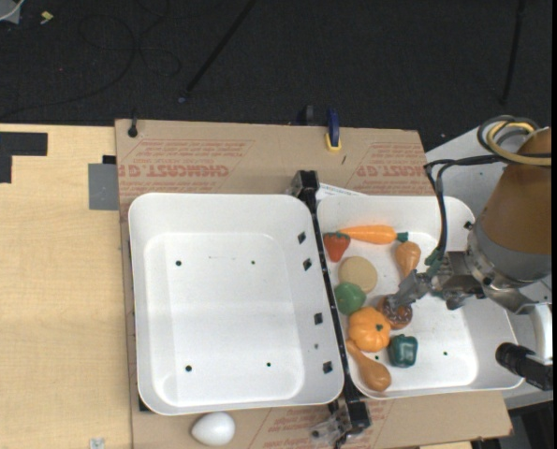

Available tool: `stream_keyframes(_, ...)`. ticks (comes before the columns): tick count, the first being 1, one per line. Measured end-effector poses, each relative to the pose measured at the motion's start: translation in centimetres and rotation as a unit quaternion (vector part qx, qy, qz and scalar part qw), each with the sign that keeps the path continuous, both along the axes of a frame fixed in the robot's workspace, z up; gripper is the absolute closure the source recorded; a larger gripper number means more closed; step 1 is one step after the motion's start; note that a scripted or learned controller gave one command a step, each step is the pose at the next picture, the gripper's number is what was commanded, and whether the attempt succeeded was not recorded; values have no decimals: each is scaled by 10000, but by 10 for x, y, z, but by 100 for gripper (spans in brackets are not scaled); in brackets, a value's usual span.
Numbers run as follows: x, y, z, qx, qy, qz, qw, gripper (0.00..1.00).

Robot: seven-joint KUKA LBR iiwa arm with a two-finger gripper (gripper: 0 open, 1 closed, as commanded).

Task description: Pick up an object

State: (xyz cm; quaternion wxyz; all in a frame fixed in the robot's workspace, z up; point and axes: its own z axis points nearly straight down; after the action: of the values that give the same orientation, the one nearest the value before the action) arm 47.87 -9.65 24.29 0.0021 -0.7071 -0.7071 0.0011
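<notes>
My gripper [399,299] reaches in from the right and hangs low in the right bin [451,368]. It sits just over a small dark red-brown object [398,315], which it partly hides. Around it lie several toy foods. An orange pumpkin [369,329] is to the lower left and a teal pepper [403,351] is below. A green piece [349,297] and a beige round piece [359,272] lie to the left, and a small carrot [407,255] lies above.
A long carrot [367,235] and a red strawberry [336,244] lie near the right bin's far left corner. An orange gourd [372,370] rests at its near edge. The left bin [222,297] stands beside it. A white egg [212,427] lies on the bench in front.
</notes>
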Motion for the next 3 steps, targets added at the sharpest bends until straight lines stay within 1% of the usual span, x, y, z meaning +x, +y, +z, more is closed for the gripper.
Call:
stream_keyframes(1, 3, -10, -135, 7, -97, 17, 10000, 0)
stream_keyframes(2, 3, -14, -126, -17, -99, -33, 9999, 100)
stream_keyframes(3, 64, 18, -94, -5, -38, 26, 10000, 100)
